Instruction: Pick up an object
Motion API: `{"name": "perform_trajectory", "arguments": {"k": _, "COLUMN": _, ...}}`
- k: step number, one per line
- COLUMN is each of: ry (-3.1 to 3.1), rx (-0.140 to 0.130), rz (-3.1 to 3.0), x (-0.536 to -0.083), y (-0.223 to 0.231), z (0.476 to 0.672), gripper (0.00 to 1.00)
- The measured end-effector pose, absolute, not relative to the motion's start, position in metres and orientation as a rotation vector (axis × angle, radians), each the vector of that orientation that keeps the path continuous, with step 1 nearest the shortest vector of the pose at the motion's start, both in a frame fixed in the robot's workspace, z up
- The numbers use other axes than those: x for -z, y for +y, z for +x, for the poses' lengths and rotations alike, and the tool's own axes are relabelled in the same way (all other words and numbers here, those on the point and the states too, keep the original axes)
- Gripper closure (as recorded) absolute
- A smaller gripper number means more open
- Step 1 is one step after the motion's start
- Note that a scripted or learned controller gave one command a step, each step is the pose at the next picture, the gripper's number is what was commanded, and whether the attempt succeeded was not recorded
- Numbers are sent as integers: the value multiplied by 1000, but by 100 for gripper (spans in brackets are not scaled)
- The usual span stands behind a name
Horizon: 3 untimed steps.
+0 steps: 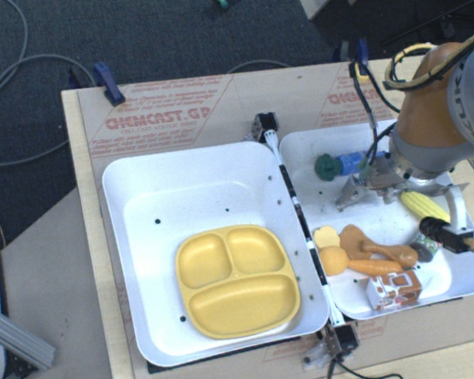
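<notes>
My gripper [367, 193] hangs low over the middle of the right bin [347, 300], its two grey fingers spread open with nothing between them. Just behind it lies a blue item with a green end [336, 165]. A yellow corn cob [419, 204] lies to its right, partly under the wrist. In front of it sits a cluster of tan and orange toy food pieces [362, 250]. A small white and brown box [394, 290] rests at the bin's front edge.
The left bin [134, 198] holds a yellow divided plate [236, 280] in its front half. A ridge where the two bins meet [296, 211] runs close to the gripper's left. The arm's orange band [427, 116] rises over the right bin's far right.
</notes>
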<state>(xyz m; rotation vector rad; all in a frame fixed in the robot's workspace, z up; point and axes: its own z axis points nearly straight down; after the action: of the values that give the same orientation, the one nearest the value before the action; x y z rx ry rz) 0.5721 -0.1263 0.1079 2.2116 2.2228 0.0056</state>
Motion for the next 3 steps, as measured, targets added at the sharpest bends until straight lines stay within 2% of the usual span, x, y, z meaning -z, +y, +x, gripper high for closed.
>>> {"name": "perform_trajectory", "arguments": {"k": 1, "ry": 2227, "rx": 5, "rz": 2228, "x": -83, "y": -100, "z": 516, "gripper": 0}}
{"name": "perform_trajectory", "arguments": {"k": 2, "ry": 2218, "rx": 1, "rz": 2222, "x": -84, "y": -126, "z": 523, "gripper": 0}}
{"name": "perform_trajectory", "arguments": {"k": 3, "ry": 2226, "rx": 1, "rz": 2223, "x": -84, "y": -95, "z": 496, "gripper": 0}}
